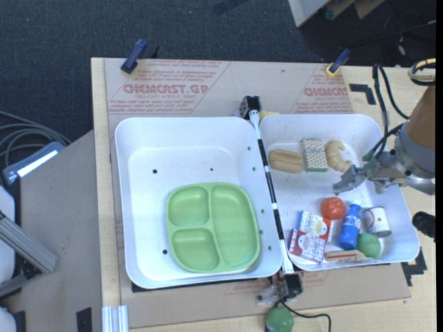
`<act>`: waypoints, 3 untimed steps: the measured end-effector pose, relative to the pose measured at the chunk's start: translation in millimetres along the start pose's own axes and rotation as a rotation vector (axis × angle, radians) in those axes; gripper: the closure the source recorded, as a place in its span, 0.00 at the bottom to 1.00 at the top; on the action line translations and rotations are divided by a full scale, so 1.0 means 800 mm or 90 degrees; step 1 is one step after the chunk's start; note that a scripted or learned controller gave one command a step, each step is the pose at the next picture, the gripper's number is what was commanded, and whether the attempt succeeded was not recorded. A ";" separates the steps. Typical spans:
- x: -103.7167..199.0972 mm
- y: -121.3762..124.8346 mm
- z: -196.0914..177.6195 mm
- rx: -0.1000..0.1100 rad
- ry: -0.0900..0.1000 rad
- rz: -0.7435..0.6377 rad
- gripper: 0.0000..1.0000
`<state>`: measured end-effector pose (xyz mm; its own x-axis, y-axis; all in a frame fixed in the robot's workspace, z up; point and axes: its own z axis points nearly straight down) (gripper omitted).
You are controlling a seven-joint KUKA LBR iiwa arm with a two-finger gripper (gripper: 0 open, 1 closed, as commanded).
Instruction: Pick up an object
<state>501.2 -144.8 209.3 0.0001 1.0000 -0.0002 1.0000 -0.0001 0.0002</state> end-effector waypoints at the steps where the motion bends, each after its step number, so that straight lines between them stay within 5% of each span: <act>1: 0.031 0.009 0.152 -0.005 0.000 0.000 0.00; 2: 0.032 0.008 0.141 -0.004 0.000 0.000 1.00; 3: 0.115 0.077 0.030 -0.001 0.001 -0.001 1.00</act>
